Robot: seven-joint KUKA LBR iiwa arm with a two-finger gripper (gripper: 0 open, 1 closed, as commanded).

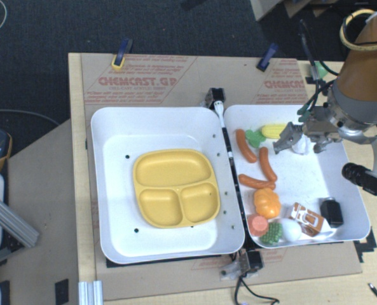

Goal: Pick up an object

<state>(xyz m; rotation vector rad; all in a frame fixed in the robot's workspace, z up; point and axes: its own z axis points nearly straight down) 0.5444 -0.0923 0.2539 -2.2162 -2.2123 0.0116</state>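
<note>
- two shallow white bins sit side by side on a cardboard-covered bench; the left bin (pixel 112 170) holds a yellow divided tray (pixel 175 187), lying flat near its middle, likely as a place to sort things into.
- the right bin (pixel 341 189) holds the loose toy food the task draws from, crowded along its left and near sides, which leaves the far right floor bare for the arm to work.
- the grey arm with an orange band (pixel 366 49) reaches in from the right, and its gripper (pixel 296 138) hangs low over the far part of the right bin.
- whether the gripper is wide or narrow cannot be told from here; nothing is seen held by it.
- nearest to it lies a yellow corn cob (pixel 274 131) beside a green leafy piece (pixel 255 137), probably the next target.
- three orange sausages lie close by: one at the far left (pixel 243 146), one in the middle (pixel 267 165), one lower (pixel 257 182).
- at the near side sit an orange fruit (pixel 267 202), a pink round slice (pixel 259 224), a green broccoli-like piece (pixel 273 234), a white egg-like piece (pixel 290 232), a small printed packet (pixel 308 218) and a black block (pixel 332 211).
- the task looks not yet done.
</note>
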